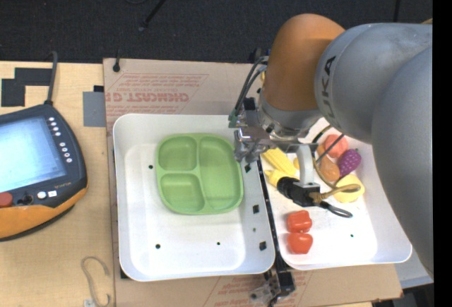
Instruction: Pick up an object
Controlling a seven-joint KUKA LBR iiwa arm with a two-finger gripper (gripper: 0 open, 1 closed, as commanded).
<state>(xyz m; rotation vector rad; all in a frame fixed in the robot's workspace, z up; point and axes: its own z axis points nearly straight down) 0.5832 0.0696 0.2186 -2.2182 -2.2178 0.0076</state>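
Hovering above the wall between two white bins at frame centre, the gripper shows nothing in its grasp; whether it is open or closed cannot be told. The approach step appears to be in hand. The next move likely calls for a shift toward the right bin and a descent onto a single toy. That bin holds two red toys, two yellow toys and one purple toy. The left bin holds one green plate.
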